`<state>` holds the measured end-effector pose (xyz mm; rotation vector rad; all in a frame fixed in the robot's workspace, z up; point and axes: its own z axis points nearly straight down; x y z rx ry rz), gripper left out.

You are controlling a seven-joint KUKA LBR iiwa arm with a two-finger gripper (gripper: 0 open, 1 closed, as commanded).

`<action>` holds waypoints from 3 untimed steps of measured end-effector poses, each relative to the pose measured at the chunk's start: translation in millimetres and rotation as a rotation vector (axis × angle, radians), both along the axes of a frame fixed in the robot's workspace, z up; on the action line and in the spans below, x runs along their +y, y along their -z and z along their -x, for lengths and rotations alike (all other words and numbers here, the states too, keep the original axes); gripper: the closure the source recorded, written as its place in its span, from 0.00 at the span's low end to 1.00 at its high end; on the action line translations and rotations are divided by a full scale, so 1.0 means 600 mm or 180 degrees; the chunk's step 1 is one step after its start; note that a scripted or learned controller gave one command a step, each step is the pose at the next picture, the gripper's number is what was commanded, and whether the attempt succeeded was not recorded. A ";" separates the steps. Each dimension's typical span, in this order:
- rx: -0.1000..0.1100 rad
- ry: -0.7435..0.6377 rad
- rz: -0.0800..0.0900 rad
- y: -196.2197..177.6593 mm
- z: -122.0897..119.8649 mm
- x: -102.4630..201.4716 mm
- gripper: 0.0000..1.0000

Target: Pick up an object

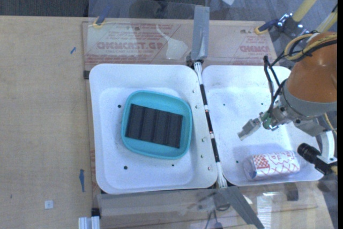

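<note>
A teal tray (156, 124) with a dark ribbed insert lies in the middle of the left bin (107, 83). A red-and-white patterned packet (272, 164) lies on its side at the front of the right bin (236, 88). My gripper (253, 126) hangs over the middle of the right bin, just above and to the left of the packet and apart from it. Nothing shows in the gripper. The orange-banded wrist (315, 75) covers the bin's right side.
A clear plastic sheet (139, 45) lies behind both bins. A grey divider strip (200, 35) runs back between them. Cables (276, 80) loop beside the wrist. Bare wooden bench (37, 115) stretches to the left.
</note>
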<state>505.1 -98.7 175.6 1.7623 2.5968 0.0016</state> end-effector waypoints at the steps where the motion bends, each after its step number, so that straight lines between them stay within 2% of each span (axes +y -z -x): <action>1: -0.0014 0.0626 -0.0008 0.145 0.039 -0.041 0.00; 2: 0.0007 0.0828 -0.0002 0.050 0.043 -0.142 0.00; 3: 0.0023 0.2116 -0.0028 0.088 0.041 -0.198 0.00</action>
